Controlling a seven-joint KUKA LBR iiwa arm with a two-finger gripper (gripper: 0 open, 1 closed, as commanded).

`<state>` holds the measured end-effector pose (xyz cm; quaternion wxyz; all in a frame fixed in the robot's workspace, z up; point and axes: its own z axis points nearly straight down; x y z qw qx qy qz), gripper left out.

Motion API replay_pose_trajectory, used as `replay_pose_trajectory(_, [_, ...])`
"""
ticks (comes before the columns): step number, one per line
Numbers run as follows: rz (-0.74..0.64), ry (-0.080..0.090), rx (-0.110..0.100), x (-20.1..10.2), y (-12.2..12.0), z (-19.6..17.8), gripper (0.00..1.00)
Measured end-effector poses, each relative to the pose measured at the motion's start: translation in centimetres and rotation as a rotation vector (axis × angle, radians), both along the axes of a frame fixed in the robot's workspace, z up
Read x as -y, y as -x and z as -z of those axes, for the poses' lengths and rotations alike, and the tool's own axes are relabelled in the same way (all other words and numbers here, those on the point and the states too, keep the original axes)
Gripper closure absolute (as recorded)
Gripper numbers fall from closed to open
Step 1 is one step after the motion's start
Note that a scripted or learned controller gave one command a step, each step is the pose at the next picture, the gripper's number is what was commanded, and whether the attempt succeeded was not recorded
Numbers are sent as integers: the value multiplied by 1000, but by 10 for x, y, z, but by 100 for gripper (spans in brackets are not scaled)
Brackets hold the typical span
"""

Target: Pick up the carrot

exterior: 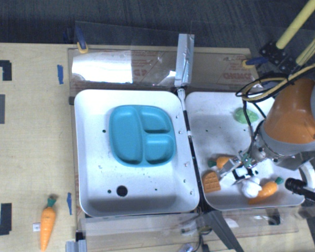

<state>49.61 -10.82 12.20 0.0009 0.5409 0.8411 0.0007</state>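
Where the grey arm with its orange band [294,114] reaches down into the right-hand shallow white bin [215,114], the two-finger gripper [245,168] sits low over the bin's front half, among a cluster of small toy foods. Whether anything lies between its tips cannot be told from this slanted view, since the dark hardware of the hand blurs into the objects under it. Just beside the gripper on its left is a small orange chunk [222,162], and a little below that lies a tan waffle-textured piece [211,181] close to the bin's left wall. On the other side, near the bin's front edge, a white rounded object [249,188] touches an orange carrot-shaped toy [268,189] (its exact outline is partly hidden by the arm's fittings). Further back in the same bin, a pale green item [243,115] rests near the black cables. Across the divider, the left-hand white bin [94,182] holds a blue plastic divided tray [142,134] with three compartments, lying flat near its centre. Well apart from both bins, out on the light wooden bench [26,140] at the lower left, lies an orange toy carrot with a green top [47,220], its leafy end pointing away from the front edge.
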Motion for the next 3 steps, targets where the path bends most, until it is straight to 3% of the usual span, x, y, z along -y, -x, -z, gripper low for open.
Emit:
replay_pose_trajectory(1, [-33, 1, 4, -6, -36, 35, 0])
replay_pose_trajectory(2, [-31, 2, 13, -6, -38, 23, 100])
replay_pose_trajectory(3, [440, -2, 0, -74, -41, -63, 100])
